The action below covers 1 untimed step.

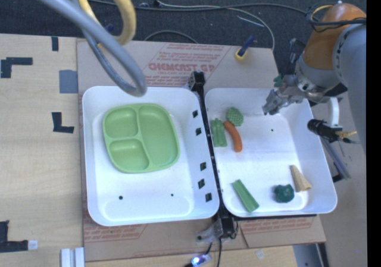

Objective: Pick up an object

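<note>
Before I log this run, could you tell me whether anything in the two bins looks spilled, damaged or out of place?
Nothing stands out. The green divided plate lies flat in the left bin; the toy foods lie scattered but intact in the right bin, including the orange sausage. The gripper hangs over that bin's far edge.

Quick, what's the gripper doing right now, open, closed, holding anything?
Gripper: over the right bin's far edge, nothing visibly held; open or closed cannot be told.

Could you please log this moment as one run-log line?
gripper: above right bin, far edge | held: nothing seen | nearest: green round toy | tray: left bin
</note>
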Each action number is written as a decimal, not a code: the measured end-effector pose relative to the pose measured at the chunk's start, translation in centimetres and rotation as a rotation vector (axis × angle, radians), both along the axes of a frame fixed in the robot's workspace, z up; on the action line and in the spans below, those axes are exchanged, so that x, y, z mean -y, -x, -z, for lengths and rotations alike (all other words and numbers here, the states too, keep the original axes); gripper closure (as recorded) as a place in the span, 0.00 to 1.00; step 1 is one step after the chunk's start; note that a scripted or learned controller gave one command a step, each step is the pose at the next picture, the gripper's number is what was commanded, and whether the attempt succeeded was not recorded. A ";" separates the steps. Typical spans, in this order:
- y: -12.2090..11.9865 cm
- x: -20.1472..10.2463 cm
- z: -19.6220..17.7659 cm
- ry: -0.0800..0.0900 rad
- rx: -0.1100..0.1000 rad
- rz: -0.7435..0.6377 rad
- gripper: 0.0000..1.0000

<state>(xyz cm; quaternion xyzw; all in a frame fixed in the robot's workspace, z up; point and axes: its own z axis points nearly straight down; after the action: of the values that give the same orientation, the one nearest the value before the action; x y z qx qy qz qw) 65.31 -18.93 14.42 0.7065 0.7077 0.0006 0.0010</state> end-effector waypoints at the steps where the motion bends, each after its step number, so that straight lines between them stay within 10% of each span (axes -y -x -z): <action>1: 0.1 -0.3 -4.3 0.000 0.001 0.000 1.00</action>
<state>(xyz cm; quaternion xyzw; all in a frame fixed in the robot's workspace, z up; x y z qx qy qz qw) 65.18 -18.63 18.73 0.7064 0.7078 0.0009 0.0012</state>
